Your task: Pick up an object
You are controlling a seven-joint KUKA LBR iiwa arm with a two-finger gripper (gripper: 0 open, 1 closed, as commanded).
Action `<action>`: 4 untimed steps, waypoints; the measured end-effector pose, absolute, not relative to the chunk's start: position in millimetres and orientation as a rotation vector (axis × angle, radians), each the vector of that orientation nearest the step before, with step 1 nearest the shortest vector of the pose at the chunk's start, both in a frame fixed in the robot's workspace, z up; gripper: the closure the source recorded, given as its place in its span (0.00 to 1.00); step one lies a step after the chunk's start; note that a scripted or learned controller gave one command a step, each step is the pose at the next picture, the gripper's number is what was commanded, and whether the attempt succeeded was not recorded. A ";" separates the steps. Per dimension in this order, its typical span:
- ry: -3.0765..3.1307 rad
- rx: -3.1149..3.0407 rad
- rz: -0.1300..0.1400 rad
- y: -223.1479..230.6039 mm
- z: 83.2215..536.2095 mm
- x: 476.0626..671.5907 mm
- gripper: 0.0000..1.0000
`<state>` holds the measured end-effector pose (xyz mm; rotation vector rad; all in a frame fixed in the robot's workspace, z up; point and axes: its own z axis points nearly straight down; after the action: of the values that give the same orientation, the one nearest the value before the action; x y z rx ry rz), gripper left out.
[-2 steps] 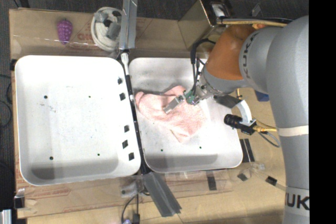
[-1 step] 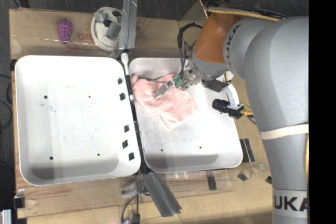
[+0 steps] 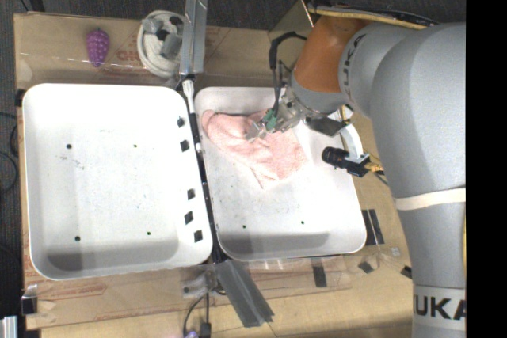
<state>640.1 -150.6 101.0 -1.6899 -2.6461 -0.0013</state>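
Tool: my tool point(image 3: 269, 123) sits low on the pink cloth point(image 3: 257, 142), mid-frame; its grip I cannot tell.
Why: positioned to pinch the cloth's bunched upper edge.

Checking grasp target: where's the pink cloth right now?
The pink cloth lies in the right bin, in its upper left part near the divider, with the gripper down at the cloth's top edge.

Robot lab: KUKA arm point(image 3: 412, 91), bench bins point(image 3: 47, 170)
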 end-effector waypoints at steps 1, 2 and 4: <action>-2.646 -1.690 0.000 -150.9 100.8 639.9 0.00; -2.686 -1.620 0.004 -130.6 89.0 617.3 0.00; -2.652 -1.672 0.005 -100.8 89.0 593.5 0.00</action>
<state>593.5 -100.8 89.0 -1.6722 -2.6516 0.0055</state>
